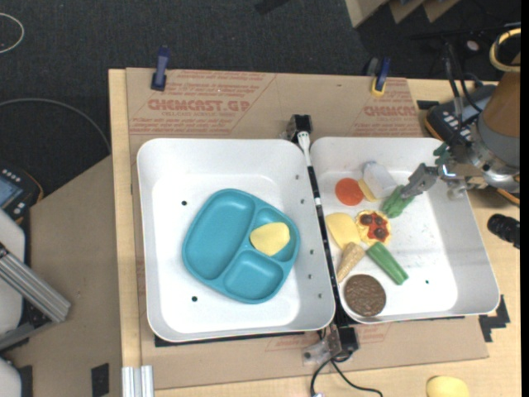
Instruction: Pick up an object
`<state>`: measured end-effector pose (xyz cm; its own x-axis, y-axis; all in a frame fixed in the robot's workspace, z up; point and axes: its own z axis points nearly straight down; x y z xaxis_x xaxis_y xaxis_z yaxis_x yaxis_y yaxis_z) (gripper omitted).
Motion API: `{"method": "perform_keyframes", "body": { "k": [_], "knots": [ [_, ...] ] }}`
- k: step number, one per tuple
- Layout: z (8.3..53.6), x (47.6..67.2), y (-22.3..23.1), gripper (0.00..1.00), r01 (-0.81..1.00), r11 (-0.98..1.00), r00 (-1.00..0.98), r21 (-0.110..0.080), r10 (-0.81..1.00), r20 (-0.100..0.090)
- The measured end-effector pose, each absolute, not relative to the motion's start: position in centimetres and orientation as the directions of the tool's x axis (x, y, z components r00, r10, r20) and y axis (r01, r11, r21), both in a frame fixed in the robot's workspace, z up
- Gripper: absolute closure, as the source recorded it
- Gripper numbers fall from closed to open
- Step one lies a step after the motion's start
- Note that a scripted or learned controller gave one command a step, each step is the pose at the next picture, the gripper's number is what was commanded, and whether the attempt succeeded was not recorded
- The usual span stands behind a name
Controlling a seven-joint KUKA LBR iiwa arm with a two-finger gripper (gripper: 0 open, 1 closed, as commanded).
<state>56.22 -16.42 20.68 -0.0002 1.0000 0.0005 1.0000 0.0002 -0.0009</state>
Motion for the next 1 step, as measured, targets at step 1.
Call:
{"method": "perform_keyframes", "body": {
  "k": [1],
  "knots": [
    [7.86, 51.19, -11.38, 0.0, 1.0, 0.0, 0.0, -0.009, 1.0, 0.005]
  ]
}}
